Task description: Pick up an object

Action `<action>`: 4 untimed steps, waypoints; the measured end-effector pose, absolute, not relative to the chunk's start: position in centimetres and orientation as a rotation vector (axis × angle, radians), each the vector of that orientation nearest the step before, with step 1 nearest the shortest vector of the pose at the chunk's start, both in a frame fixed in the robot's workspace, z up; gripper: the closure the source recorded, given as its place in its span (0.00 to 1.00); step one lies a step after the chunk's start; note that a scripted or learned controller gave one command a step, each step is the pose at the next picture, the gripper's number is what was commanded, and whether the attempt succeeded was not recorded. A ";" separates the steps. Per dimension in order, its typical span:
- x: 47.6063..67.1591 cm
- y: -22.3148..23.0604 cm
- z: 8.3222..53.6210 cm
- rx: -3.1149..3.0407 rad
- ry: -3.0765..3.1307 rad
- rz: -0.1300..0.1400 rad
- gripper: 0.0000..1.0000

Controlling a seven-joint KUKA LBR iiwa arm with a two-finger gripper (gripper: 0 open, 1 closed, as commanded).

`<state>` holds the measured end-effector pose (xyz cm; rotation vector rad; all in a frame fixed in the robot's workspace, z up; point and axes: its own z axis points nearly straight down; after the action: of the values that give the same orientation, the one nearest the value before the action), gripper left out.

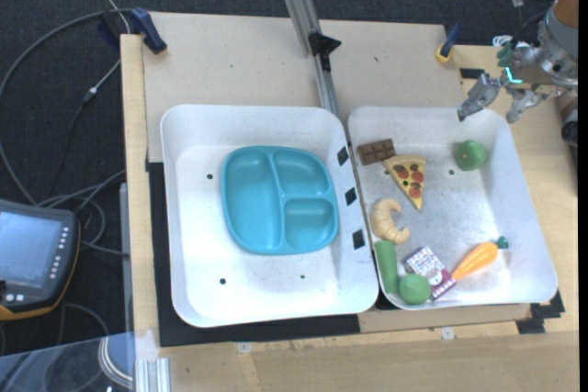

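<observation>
Nothing is picked up yet. The gripper (497, 102) hovers over the far right corner of the right bin (531, 225), jaws spread apart with nothing between them. The nearest candidate, a green lime (470, 155), lies just below it on the bin floor; descent, closing and lift remain.

One fixed camera looks down at a slant from above on the surface (248, 60), both bins in frame.
</observation>
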<state>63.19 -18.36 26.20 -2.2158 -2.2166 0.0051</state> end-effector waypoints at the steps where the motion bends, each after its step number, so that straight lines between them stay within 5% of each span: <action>1: 63.3 -18.3 26.5 -2.217 -2.221 0.002 0.00; 4: 62.7 -17.6 9.2 -2.220 -2.219 0.000 0.00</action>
<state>62.66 -17.59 9.19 -2.2198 -2.2185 0.0003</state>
